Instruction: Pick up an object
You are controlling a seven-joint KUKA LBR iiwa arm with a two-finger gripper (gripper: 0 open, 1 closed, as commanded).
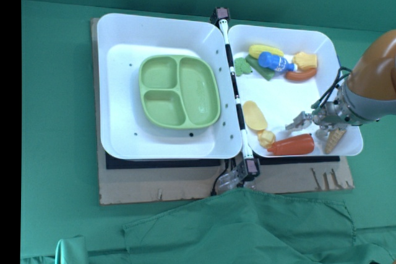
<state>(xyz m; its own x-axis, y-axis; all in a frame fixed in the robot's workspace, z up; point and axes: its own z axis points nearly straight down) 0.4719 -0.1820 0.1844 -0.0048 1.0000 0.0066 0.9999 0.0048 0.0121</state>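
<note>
My gripper [309, 127] hangs over the front right part of the right bin [281, 99], fingers spread open with nothing between them. Just below it lies a red pepper-like toy [292, 145]. A tan cone [334, 140] rests right of the gripper, against the bin's wall. A pale yellow piece [254, 114] and a small orange-yellow toy [266, 138] lie to the gripper's left. At the bin's back sit a yellow toy [266, 50], a blue bottle [275, 62], an orange piece [305, 60], a red sausage [301, 75] and green pieces [257, 67].
The left bin [124, 40] holds a light green divided plate [179, 91]. A black-and-white bar [234, 86] runs between the bins. Both bins rest on cardboard [154, 191], with green cloth [247, 225] bunched at the front.
</note>
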